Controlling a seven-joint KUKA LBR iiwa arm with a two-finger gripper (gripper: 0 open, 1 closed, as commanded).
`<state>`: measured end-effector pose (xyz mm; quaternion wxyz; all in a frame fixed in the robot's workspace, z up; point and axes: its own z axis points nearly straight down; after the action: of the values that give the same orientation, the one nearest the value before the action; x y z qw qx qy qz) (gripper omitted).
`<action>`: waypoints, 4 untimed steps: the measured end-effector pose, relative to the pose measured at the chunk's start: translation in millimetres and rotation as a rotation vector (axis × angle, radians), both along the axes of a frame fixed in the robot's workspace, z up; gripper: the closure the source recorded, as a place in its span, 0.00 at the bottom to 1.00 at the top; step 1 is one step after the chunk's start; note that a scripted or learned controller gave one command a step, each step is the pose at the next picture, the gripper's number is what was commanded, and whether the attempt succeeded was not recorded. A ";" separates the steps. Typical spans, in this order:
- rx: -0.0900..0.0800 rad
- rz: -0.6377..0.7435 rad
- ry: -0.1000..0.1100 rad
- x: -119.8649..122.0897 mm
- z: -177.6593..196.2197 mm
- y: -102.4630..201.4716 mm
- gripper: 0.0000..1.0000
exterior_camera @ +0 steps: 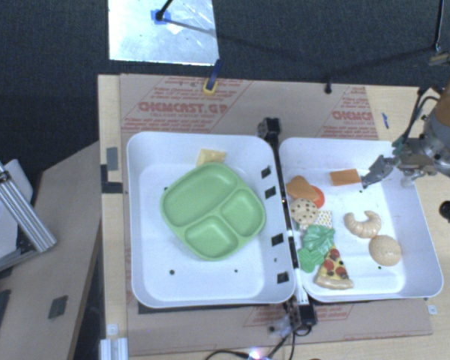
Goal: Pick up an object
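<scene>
The right bin (420,223) holds several toy foods: an orange block (345,176), a bun (300,187) beside a red tomato slice (316,198), a cookie (304,211), a cracker (324,218), green lettuce (316,244), a pizza slice (334,271), a croissant (362,223) and a round bread roll (385,250). My gripper (394,176) hangs over the bin's upper right part, just right of the orange block and above the croissant. It stands open with nothing between its fingers.
The left bin (146,201) carries a green divided plate (212,210) and a yellow cheese wedge (210,157) by its far wall. A black divider (279,201) runs between the bins. A foil sheet (162,21) lies beyond the bench.
</scene>
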<state>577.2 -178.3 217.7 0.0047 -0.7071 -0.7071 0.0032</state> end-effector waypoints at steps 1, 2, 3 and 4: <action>-0.003 0.003 -0.013 2.7 7.5 0.4 0.00; -0.001 0.001 -0.008 -0.7 -54.9 -0.4 0.00; -0.002 0.001 -0.010 -6.0 -99.1 -4.1 0.00; -0.002 0.001 -0.010 -5.7 -134.8 -3.6 0.00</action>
<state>571.5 -181.9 82.8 0.0005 -0.7067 -0.7075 0.0003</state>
